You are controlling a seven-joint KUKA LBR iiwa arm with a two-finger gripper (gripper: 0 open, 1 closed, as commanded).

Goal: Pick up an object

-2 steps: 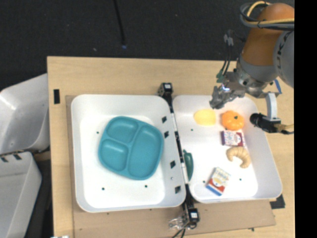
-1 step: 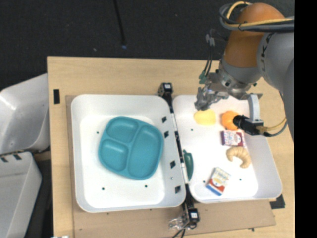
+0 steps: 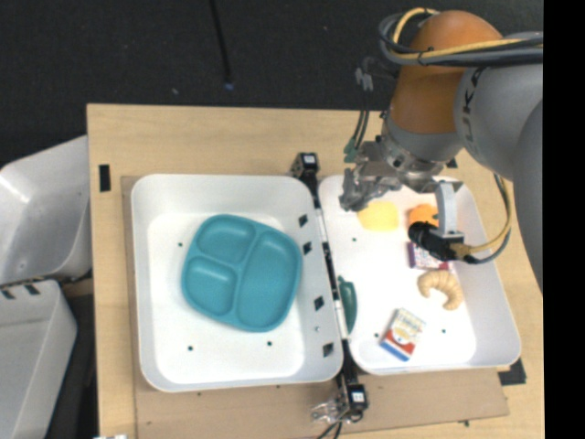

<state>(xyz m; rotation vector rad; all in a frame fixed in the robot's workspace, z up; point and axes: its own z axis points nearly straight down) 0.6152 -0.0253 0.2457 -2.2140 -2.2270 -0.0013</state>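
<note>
My gripper [image 3: 358, 195] hangs over the far left part of the right bin [image 3: 475, 337], just left of a yellow block [image 3: 380, 216]. Nothing shows between its fingers. An orange piece [image 3: 421, 214] lies right of the yellow block. A purple packet [image 3: 423, 255] sits below it, partly under a black cable end. A tan croissant [image 3: 443, 286] lies near the bin's right side. A small red, white and blue carton [image 3: 402, 332] rests toward the near edge. A teal handle-like item [image 3: 347, 302] lies along the bin's left wall.
The left bin [image 3: 155, 337] holds a teal divided plate [image 3: 242, 271]. The grey arm with its orange band [image 3: 439, 71] reaches in from the upper right over the right bin's far side. A white object [image 3: 41, 218] stands off the bench's left.
</note>
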